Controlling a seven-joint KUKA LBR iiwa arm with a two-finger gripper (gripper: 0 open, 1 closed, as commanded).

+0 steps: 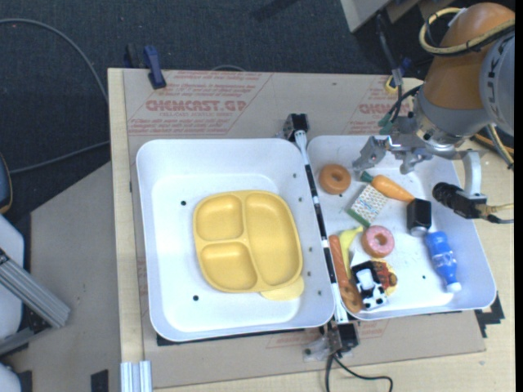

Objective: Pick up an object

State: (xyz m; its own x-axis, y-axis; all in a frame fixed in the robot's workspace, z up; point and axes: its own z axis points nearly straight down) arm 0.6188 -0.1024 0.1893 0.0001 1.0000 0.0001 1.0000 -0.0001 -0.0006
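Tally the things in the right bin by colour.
Orange/brown: 2, donut, carrot
Pink: 1, donut
Blue: 1, bottle
Black: 1, block
Green: 1, packet
Yellow: 1, banana
Red: 1, hotdog
Black-white: 1, cow
Total: 9

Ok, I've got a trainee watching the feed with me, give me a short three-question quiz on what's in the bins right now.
1. True or false: the yellow three-compartment plastic tray lies in the right white bin.
2. Which lies nearest the two-finger gripper? A) blue plastic bottle B) orange toy carrot C) pink-frosted toy doughnut
3. Fill in: the brown toy doughnut sits in the right bin, close to the ____ between the two bins.

Key
1. False: it lies in the left white bin.
2. B: the carrot lies just below the gripper in the camera view.
3. Divider.
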